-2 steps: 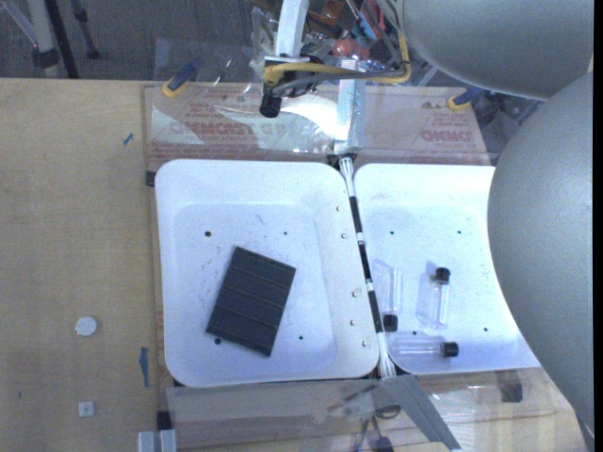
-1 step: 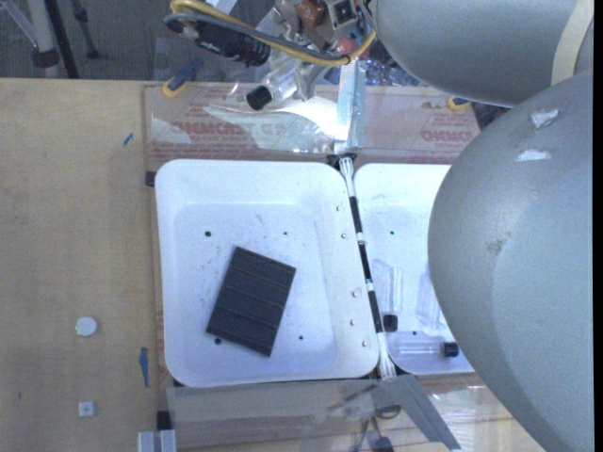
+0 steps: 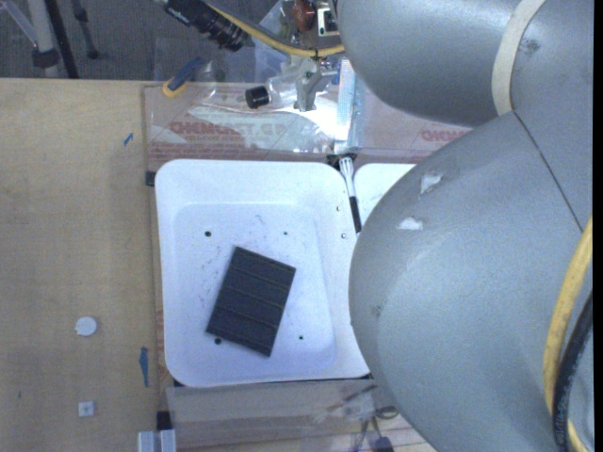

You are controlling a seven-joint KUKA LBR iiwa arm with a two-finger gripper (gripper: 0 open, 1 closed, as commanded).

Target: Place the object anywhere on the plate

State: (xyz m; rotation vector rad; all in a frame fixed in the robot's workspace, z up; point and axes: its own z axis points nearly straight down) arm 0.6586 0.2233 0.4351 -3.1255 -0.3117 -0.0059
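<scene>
Arm [image 3: 471, 252]: grey, very near the camera, covers the right bin; it hides the hand, whose state I cannot tell.
Object [image 3: 252, 299]: dark ribbed slab, flat in the left bin [image 3: 179, 205], left of the arm.
Tabletop [image 3: 66, 205]: wooden, further left.

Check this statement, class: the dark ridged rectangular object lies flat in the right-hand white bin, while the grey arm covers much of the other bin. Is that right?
Not quite. The camera view shows the dark ridged rectangular object lying flat in the left-hand white bin, not the right-hand one. The grey arm covers much of the other bin, as stated.
</scene>
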